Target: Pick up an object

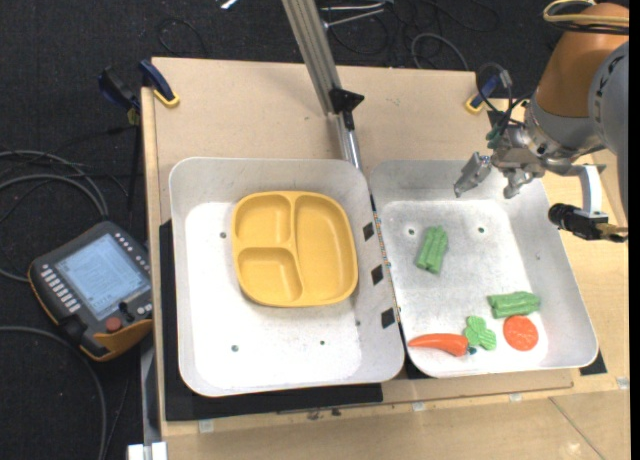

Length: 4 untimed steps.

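The right bin holds several toy foods: a green ridged piece near its middle, a flat green piece, a red round slice, a small green leafy piece and an orange-red pepper at the front. My gripper hangs over the far edge of this bin, above and well behind the objects. Its two fingers are spread apart with nothing between them.
The left bin carries a yellow divided tray. A slanted metal pole runs down to the gap between the bins. A teach pendant lies left of the bench, and clamps sit at the bench's far corners.
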{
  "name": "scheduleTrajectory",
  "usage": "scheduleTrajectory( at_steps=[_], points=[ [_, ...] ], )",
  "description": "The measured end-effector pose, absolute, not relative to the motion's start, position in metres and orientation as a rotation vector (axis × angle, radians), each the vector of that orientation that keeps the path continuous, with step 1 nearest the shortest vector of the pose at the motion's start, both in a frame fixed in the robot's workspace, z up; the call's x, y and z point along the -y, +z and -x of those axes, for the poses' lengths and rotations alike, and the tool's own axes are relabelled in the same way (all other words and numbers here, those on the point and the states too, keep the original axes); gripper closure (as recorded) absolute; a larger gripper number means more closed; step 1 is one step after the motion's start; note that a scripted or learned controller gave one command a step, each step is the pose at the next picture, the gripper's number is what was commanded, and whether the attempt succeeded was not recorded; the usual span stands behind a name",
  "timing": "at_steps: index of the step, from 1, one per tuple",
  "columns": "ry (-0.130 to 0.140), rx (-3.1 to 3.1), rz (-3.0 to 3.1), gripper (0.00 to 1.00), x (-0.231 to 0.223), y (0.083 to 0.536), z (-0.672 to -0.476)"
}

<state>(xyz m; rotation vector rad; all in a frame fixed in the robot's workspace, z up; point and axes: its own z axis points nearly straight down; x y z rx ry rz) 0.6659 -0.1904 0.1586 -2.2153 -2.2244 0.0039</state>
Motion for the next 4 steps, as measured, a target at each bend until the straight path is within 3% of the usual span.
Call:
scheduleTrajectory(
  at_steps=[1,2,3,4],
  points=[
    [0.005,2.22,2.218,0.0,0.187,0.105,-0.655],
    [0.002,2.225,2.218,0.0,0.186,0.095,-0.655],
    [0.0,2.228,2.22,1.0,0.186,0.107,-0.656],
    [-0.006,2.229,2.223,1.0,0.187,0.157,-0.668]
  ],
)
